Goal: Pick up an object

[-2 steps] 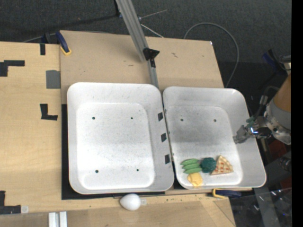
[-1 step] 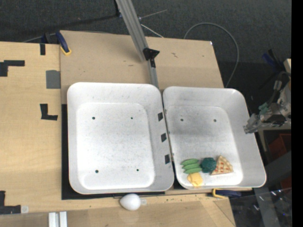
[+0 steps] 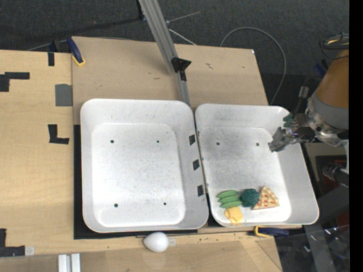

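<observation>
Where the desk carries two white bins | left bin beside right bin | arm reaches over right bin's far right rim | gripper, fingers' spread cannot be told | near corner: pizza slice, green pods, dark green piece, yellow piece | white egg on desk's front edge.

Grey arm, orange band above wrist, dark metal fingers, green detail near wrist
</observation>
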Controlling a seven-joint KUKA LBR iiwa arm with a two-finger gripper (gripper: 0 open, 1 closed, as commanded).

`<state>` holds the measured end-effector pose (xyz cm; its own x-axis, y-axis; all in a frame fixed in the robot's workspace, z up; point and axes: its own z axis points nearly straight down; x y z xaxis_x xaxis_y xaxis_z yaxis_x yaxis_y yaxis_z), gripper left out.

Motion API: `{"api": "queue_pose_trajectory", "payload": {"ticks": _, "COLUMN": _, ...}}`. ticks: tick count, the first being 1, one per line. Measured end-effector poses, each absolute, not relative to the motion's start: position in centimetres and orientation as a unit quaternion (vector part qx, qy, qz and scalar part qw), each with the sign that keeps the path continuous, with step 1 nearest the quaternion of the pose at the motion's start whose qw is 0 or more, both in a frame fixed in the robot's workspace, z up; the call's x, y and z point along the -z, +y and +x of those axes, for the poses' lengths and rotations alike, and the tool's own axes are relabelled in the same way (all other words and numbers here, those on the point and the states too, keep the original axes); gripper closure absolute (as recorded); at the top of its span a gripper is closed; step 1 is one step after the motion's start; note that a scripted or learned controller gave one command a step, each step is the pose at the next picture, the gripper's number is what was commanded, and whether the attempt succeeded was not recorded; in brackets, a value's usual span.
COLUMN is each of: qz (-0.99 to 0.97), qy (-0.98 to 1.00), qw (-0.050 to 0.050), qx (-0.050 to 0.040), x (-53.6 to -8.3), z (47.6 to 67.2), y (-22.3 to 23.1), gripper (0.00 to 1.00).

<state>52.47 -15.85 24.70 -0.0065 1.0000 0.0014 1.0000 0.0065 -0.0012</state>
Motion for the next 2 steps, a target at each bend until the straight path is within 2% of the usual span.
{"api": "queue_pose_trajectory", "payload": {"ticks": 1, "qz": -0.705, "qy": -0.709, "qw": 0.001, "qx": -0.0001, "x": -23.4, "z": 55.4, "y": -10.8, "gripper": 1.00}}
{"api": "queue_pose_trajectory", "payload": {"ticks": 2, "qz": -0.704, "qy": -0.710, "qw": 0.001, "qx": 0.0009, "x": -24.2, "z": 58.1, "y": -5.6, "gripper": 1.00}}
